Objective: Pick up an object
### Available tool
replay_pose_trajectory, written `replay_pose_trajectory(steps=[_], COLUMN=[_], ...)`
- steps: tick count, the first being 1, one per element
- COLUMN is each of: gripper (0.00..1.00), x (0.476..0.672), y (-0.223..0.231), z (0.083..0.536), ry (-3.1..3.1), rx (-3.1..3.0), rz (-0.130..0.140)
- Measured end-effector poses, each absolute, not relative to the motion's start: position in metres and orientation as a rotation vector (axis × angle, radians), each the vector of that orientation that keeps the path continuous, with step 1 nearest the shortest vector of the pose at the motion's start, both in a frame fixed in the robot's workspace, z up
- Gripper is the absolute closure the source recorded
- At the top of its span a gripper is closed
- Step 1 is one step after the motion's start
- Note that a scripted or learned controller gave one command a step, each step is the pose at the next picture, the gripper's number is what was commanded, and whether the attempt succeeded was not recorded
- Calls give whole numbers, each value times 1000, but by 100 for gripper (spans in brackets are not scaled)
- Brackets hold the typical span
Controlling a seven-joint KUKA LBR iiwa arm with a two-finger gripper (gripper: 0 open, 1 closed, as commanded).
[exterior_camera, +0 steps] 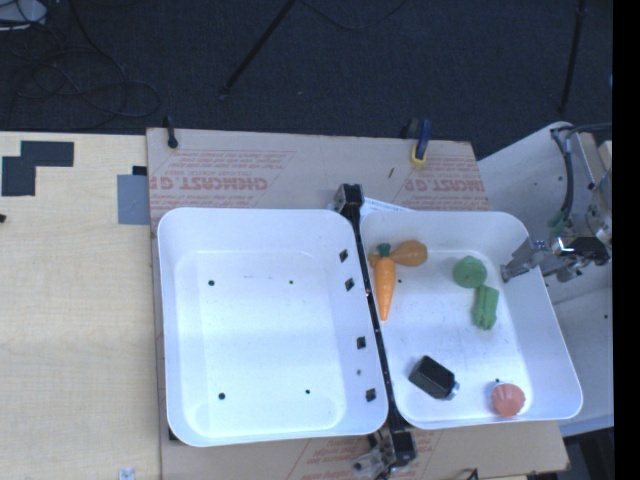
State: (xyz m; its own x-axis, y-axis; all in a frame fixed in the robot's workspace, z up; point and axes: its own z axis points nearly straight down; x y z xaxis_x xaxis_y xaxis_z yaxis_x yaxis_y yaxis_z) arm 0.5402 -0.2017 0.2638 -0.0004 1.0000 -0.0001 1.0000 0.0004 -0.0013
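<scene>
Hovering at the right rim of the right bin (540,268), the gripper (522,264), jaw state impossible to tell, has the green piece (485,306) nearest, just left and below inside that bin, long axis running top to bottom.

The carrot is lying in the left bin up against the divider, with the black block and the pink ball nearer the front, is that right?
Not quite: the carrot lies in the right bin, against the divider. The black block and pink ball are nearer the front, as the camera view shows.
</scene>
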Motion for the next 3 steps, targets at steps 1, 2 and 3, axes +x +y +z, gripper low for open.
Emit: replay_pose_trajectory(steps=[1,2,3], gripper=[0,100,100], x=[538,541,532], y=[-136,-141,-77], z=[117,135,273], ry=[-2213,-2214,-2234], rx=[-2204,-2222,-2219], rz=[10,4,-15])
